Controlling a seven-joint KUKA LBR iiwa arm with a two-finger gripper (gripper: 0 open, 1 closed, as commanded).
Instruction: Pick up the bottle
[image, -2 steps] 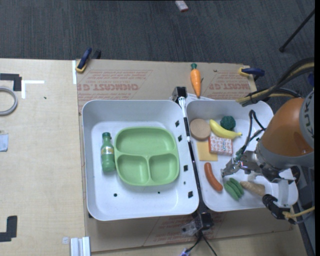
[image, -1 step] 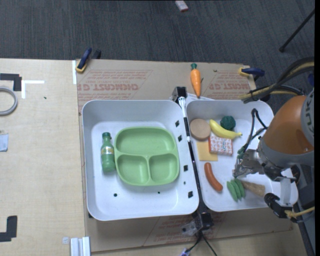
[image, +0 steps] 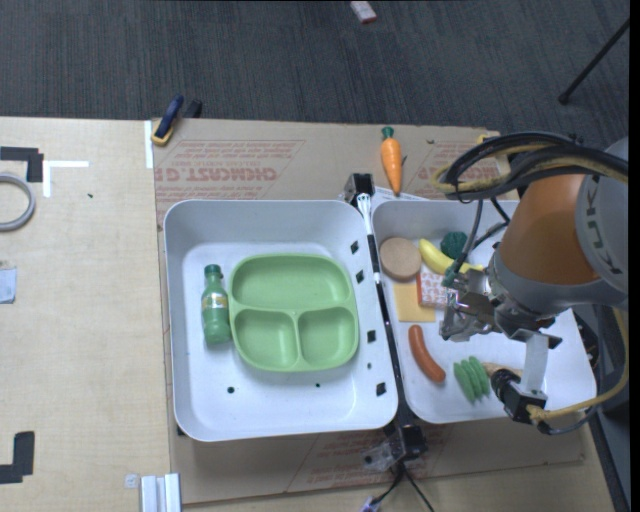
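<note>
Green bottle (image: 214, 305) laid at centre-left beside the green tray (image: 295, 310), gripper (image: 462, 322) positioned right of centre, its grip state not discernible.

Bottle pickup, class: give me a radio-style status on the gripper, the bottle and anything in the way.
Gripper over right bin, fingers unclear. Bottle upright in left bin, beside green tray, untouched. Path across looks open.

Dark grey carpet floor (image: 300, 50) runs past the counter's far edge. Counter (image: 80, 350) is light wood, with a brown cardboard sheet (image: 260, 160) laid over its middle, printed lettering upside down to me. Black tape marks (image: 25, 160) near the counter's left edge. A dark stand leg (image: 595, 65) crosses the floor at far right. Even light, soft shadows.
</note>
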